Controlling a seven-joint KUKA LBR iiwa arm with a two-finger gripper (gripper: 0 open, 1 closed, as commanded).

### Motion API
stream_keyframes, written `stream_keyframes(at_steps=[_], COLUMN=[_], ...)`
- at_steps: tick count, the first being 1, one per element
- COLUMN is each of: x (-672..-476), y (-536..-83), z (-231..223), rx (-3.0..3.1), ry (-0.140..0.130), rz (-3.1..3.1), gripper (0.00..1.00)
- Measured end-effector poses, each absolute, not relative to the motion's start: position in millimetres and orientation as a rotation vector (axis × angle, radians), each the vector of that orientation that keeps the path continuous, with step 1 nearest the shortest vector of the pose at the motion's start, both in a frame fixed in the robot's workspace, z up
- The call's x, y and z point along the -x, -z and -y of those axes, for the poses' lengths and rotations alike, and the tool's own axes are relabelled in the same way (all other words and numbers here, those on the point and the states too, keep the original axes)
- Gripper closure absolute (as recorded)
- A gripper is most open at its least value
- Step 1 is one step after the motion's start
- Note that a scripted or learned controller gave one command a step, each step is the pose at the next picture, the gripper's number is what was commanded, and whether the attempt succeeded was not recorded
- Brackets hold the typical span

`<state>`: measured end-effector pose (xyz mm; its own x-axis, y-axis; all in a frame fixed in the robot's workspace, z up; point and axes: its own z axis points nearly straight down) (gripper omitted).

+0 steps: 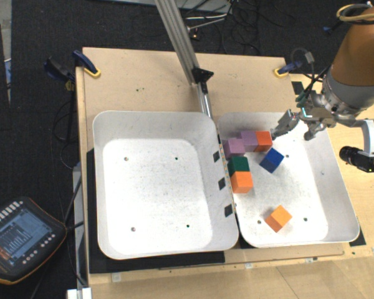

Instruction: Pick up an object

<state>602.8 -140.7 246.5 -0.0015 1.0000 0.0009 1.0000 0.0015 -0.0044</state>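
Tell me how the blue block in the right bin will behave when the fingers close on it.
The blue block looks like a rigid cube, so it probably won't deform. Flat faces suggest it slides rather than rolls. It sits turned at an angle, apart from the green block, so off-square fingers may twist it.

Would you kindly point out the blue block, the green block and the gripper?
blue block (272,160): camera view, top face.
green block (239,164): camera view, top face.
gripper (296,128): camera view, midway between fingertips.
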Motion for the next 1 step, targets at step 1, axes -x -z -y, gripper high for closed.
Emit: stream_keyframes(at_steps=[1], x=[-603.6], y=[-248.9], z=[140.9], rx=[2.22], ry=[-0.001], rz=[2.223], gripper=[0.0])
